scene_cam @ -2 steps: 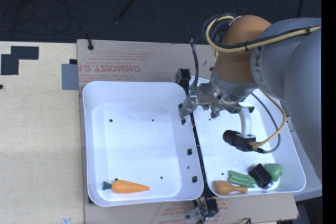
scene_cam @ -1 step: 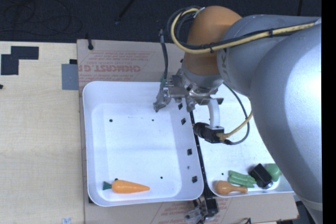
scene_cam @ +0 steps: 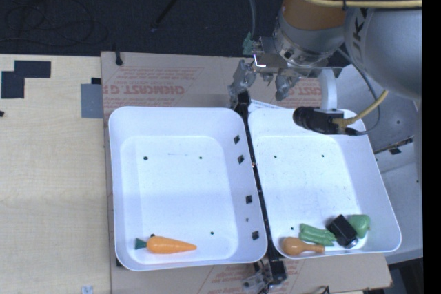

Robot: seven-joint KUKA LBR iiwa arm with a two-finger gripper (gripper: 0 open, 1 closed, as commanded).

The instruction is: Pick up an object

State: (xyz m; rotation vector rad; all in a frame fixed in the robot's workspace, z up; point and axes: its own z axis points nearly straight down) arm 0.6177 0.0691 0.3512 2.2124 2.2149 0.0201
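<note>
Step in hand, by judgement: pre-grasp, nothing picked yet. Arm (scene_cam: pixel 358 3) raised above the far rim of the bins, reaching in from the right; gripper (scene_cam: pixel 262 82) hanging over the divide between the two bins at their far end, fingers apart, nothing between them. Left bin (scene_cam: pixel 124 148): bare white floor save one orange carrot (scene_cam: pixel 171 245) with green top, lying flat near the front wall, toward the left corner. Right bin (scene_cam: pixel 386 217): small cluster in the front right corner — green pea pod (scene_cam: pixel 315 234), black block (scene_cam: pixel 342 230) tilted against a green piece (scene_cam: pixel 360 222), tan-orange pear-shaped toy (scene_cam: pixel 300 246) just beside the pod at the front wall. Next move, as judged: choose a target, travel toward the near end, descend with fingers spread. Carrot alone and clear of neighbours, likely the easier grab; right-bin items touching or nearly so, crowded against the wall, less room for fingers.
</note>
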